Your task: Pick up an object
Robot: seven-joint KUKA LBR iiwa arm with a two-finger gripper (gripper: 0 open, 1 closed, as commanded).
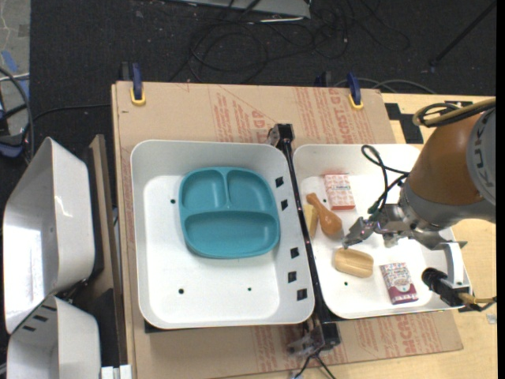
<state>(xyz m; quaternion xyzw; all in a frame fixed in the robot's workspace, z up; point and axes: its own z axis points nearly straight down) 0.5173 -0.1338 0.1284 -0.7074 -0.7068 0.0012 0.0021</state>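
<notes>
In the right bin (pixel 371 310) lie a tan bread-like roll (pixel 353 262), a brown drumstick-shaped piece (pixel 324 215), a pink-and-white carton (pixel 338 190) and a small red-and-white box (pixel 398 283). My gripper (pixel 360 231) hangs low over the middle of that bin, just above the roll and right of the drumstick piece. Nothing shows between its dark fingers. The grey arm with its orange band (pixel 454 164) comes in from the right.
The left bin (pixel 150 235) holds a teal divided plate (pixel 229 212). A black divider with clips (pixel 296 212) runs between the bins. Both bins rest on a cardboard sheet (pixel 237 109). White containers (pixel 43 219) stand at the far left.
</notes>
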